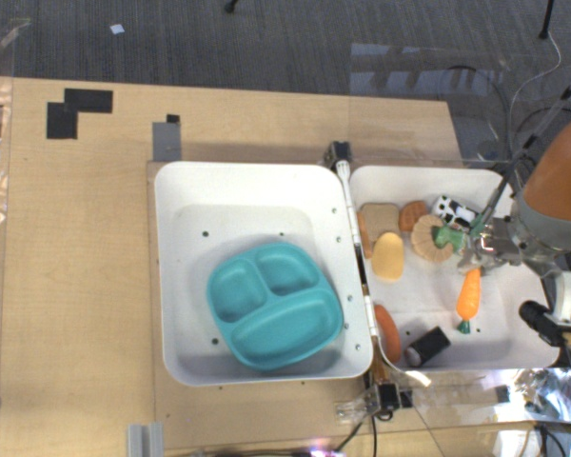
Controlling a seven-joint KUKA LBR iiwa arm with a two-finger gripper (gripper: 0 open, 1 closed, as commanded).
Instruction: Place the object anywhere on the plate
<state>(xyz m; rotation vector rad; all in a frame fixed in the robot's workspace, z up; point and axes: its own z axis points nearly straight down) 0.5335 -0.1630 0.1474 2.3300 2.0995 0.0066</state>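
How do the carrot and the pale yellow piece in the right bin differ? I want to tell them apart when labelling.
The carrot is orange with a green tip; the pale yellow piece is one plain colour. The carrot is slim and tapered; the yellow piece is broader and rounded. The carrot lies apart from the other items; the yellow piece sits against a tan slice. Both lie in the right bin.

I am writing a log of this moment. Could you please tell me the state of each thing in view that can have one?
teal plate: upright in the left bin, nothing on it
carrot: lying loose in the right bin
yellow piece: lying in the right bin
gripper: over the right bin, above the carrot
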